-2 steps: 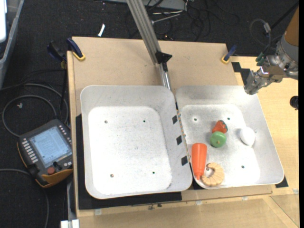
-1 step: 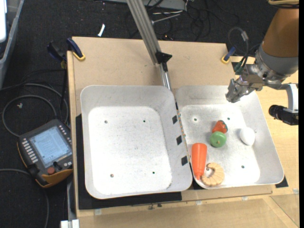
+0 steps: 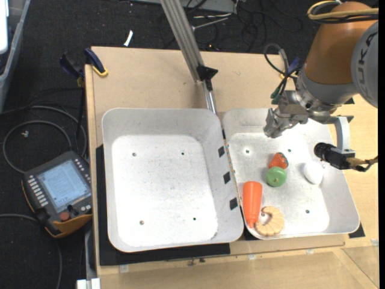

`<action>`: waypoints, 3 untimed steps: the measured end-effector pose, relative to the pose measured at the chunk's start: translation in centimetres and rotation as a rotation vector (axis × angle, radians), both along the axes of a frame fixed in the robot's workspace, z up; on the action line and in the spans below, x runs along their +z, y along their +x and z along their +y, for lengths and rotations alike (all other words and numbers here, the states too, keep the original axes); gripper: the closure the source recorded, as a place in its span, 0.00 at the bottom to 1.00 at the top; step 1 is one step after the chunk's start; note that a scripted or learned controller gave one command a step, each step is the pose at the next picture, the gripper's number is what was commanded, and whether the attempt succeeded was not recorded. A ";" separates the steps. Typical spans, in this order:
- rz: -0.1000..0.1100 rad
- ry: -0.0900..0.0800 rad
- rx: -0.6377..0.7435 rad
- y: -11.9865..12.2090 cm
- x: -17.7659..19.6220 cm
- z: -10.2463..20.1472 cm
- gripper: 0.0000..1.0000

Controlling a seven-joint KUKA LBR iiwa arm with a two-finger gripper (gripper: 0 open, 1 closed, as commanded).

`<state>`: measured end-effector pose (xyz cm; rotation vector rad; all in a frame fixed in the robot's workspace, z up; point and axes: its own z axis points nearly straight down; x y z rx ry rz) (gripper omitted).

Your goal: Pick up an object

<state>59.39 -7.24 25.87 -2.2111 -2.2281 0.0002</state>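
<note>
Several objects lie in the right bin. An orange carrot rests near the front left, with a beige scalloped toy just right of its tip. A green round piece touches a small red-orange piece behind it. A white rounded object lies further right. My gripper hangs above the rear of this bin, behind the red-orange piece, with nothing visibly between its fingers.
The left bin stands beside the right one on the wooden bench. A slanted metal pole crosses the back. A black fitting on a cable sits at the right bin's far side. A teach pendant lies on the floor at left.
</note>
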 end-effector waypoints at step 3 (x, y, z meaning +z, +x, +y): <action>0.001 0.000 0.002 -4.5 -2.5 15.4 1.00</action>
